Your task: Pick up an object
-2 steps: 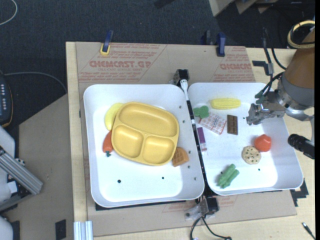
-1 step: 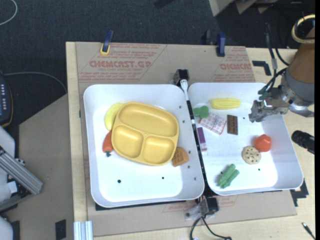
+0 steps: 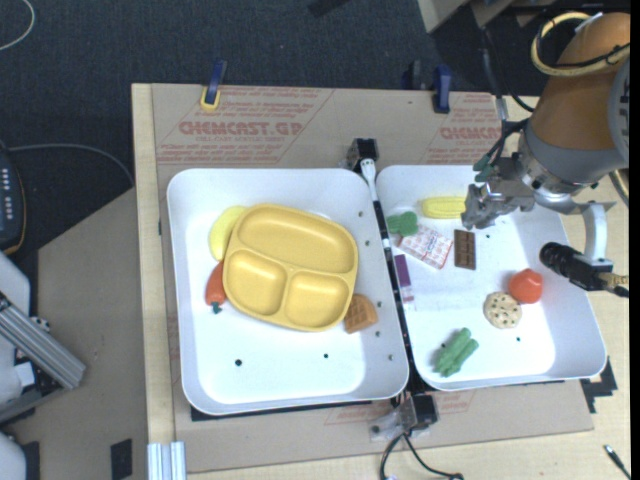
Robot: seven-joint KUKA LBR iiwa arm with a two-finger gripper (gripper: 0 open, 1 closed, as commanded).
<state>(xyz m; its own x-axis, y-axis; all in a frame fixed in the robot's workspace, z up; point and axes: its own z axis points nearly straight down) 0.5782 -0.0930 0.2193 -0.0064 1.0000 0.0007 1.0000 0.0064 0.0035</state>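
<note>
Nothing is being lifted yet: green beans (image 3: pixel 456 352), a cookie (image 3: pixel 502 310), a tomato (image 3: pixel 526 285) and a chocolate bar (image 3: pixel 465 249) are all lying loose in the right bin (image 3: pixel 575 353). Farther back, the gripper (image 3: pixel 481 210) is hanging just above the chocolate bar, beside the corn (image 3: pixel 441 207). It is probably holding nothing, and how far it is open I cannot tell.

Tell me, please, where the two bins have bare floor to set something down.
Left bin: open floor along the near edge, below the yellow tray. Right bin: bare patch between the purple stick, cookie and green beans. Crowded at its far end around the claw.
</note>
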